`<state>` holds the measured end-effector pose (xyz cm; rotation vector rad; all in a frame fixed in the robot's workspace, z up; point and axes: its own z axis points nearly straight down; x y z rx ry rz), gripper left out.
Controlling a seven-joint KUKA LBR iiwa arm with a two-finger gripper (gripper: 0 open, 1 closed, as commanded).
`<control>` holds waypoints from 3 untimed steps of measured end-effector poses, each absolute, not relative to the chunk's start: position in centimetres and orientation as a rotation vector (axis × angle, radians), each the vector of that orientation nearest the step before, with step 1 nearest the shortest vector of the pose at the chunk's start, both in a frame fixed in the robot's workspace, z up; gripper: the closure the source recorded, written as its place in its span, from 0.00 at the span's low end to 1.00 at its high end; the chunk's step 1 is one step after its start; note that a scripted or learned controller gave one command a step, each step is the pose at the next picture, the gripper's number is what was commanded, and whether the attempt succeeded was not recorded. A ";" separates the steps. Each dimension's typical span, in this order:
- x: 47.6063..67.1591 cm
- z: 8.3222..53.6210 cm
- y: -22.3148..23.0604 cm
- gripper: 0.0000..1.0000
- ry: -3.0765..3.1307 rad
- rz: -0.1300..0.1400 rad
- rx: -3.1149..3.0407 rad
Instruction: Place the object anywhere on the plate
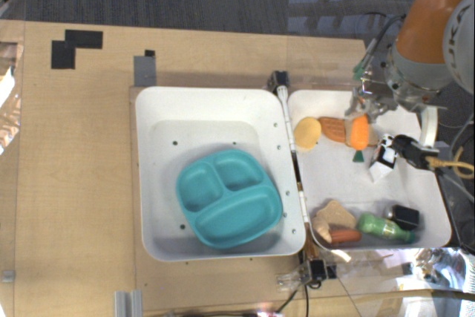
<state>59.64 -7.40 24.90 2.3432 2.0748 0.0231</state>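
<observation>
A teal divided plate (229,198) lies in the left white bin (159,159), with nothing on it. My gripper (364,109) hangs over the upper part of the right bin (438,211), directly above an orange carrot (358,134) with a green tip. The carrot lies against a brown waffle-like piece (334,130), with a yellow lemon (307,132) just left of that. Whether the gripper touches the carrot is unclear from this angle.
A white and black object (382,159) lies right of the carrot. Along the right bin's front edge sit a bread piece (334,214), a red sausage (344,237), a green bottle (384,227) and a black block (407,217). The arm's orange band (434,18) looms at top right.
</observation>
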 end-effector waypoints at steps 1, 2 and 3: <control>57.6 22.8 4.2 1.00 1.963 0.010 2.458; 59.2 18.2 10.1 1.00 1.950 -0.001 2.469; 59.3 18.5 9.8 0.00 1.945 0.002 2.468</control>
